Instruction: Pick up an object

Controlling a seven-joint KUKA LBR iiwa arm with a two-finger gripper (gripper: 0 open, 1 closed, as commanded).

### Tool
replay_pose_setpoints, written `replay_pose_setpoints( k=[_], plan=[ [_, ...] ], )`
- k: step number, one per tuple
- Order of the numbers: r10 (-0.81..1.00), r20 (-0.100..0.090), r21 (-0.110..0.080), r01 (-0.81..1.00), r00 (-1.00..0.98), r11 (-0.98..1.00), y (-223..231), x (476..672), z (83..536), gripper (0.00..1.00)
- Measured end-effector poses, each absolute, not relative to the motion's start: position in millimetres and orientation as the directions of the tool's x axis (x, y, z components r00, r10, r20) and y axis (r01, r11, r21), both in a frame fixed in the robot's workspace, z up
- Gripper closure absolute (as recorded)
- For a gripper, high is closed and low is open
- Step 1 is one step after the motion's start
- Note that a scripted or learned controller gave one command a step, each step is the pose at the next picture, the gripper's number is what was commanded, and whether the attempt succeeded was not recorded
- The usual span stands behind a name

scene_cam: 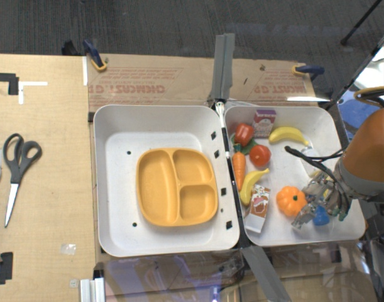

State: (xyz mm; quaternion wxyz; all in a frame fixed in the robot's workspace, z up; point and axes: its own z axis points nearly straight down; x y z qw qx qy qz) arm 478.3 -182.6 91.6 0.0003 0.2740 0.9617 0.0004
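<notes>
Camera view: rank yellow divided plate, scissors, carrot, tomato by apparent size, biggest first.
1. yellow divided plate, clearly largest.
2. scissors.
3. carrot.
4. tomato, smallest.
The scissors are longer than the carrot but thin, so by area those two are close.

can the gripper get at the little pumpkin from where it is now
Probably yes: the gripper sits low in the right bin just beside the pumpkin, with nothing between them.
</notes>
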Motion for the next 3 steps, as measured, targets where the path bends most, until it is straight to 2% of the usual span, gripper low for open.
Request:
replay_pose_setpoints(
  k=[1,2,3],
  plan=[
    [0.526,-0.003,0.001,0.526,-0.851,0.851,-182,479.7,101,1.0],
    [0.679,0.0,0.0,0.679,-0.734,0.734,-107,502.2,91,1.0],
    [0.474,-0.003,0.001,0.474,-0.881,0.881,-201,478.6,93,1.0]
  ],
)
